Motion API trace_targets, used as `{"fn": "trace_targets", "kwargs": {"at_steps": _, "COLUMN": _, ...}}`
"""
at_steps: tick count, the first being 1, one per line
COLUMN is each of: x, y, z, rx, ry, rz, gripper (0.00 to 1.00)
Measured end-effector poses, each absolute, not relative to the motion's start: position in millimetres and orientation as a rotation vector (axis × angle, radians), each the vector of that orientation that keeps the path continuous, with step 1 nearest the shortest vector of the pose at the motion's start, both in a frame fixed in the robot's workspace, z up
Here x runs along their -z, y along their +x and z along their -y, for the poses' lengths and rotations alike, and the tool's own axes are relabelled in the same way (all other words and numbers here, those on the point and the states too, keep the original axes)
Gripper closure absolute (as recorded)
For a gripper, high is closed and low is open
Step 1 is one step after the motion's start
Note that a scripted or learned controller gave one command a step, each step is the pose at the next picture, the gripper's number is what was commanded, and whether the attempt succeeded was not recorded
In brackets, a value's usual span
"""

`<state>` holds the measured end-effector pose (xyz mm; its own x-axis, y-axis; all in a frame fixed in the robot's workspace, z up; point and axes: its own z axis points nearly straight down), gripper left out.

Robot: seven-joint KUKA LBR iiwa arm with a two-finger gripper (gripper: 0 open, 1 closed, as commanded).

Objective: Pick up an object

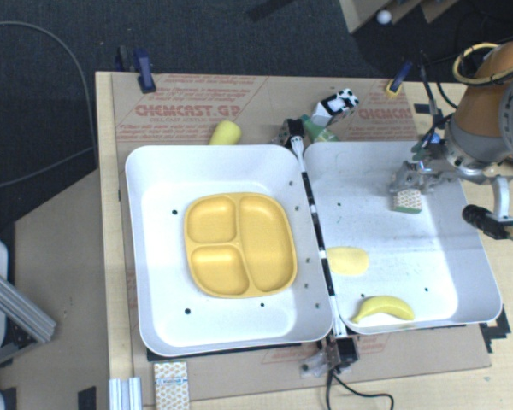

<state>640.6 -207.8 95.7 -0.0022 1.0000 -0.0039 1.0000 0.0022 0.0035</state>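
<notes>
Here we take the small pale block [408, 200], a sponge-like piece with a speckled face, as the likely target: it lies directly beneath the gripper [415, 180], touching or very nearly touching the fingertips, in the far part of the right bin [462, 272]. The grey arm with its orange band [489, 101] comes in from the right, so the block sits on the arm's near side of that bin and no long reach is needed. The block looks roughly square, so we see no clear long axis to align to. From this slanted view we cannot tell whether the fingers are spread or closed, nor whether the block sits between them.

Contents, relative to the block:
- toward the near rim of the same bin, a yellow banana [382, 309];
- between banana and block, against the divider side, a flat pale yellow piece [349, 260];
- across the divider, the left bin [154, 229] holds a yellow three-compartment plate [239, 244], its compartments bare.

Outside the bins, beyond the far rim, we see a small yellow object [226, 132] on the bench board.

We judge the pick not yet confirmed.
</notes>
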Motion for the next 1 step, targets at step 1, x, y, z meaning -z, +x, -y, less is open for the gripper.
{"fn": "trace_targets", "kwargs": {"at_steps": 1, "x": -83.1, "y": 664.1, "z": 156.4, "rx": 0.012, "ry": 2.228, "rz": -2.23, "gripper": 1.0}}
